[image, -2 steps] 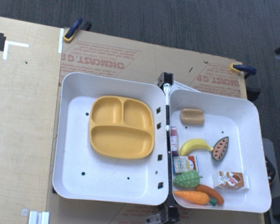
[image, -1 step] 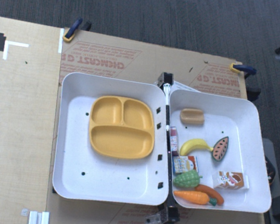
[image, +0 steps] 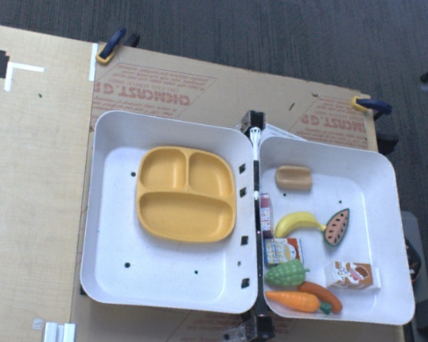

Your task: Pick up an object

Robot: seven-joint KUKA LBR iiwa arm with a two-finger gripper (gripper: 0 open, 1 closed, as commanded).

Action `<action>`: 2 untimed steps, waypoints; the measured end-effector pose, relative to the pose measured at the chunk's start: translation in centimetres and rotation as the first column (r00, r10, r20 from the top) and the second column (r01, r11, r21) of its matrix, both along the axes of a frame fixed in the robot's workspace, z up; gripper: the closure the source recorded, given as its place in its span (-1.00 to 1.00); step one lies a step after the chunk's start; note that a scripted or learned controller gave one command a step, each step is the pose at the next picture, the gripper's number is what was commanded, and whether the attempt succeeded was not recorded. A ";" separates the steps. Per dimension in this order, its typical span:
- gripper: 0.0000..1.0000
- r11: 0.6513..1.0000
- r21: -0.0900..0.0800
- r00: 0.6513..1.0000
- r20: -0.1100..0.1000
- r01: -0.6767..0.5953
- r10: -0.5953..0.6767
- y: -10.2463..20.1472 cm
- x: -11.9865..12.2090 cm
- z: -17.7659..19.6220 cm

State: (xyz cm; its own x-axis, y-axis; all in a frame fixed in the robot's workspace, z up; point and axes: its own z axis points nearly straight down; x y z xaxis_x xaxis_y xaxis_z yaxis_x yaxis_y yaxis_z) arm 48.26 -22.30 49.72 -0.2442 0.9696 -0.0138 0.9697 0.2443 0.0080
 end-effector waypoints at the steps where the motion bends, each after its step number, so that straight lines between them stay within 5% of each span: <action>1: 1.00 1.000 -0.002 1.000 0.002 -0.003 0.003 0.0 0.1 1.0; 2: 1.00 1.000 -0.005 1.000 0.005 -0.005 0.005 0.0 0.3 1.9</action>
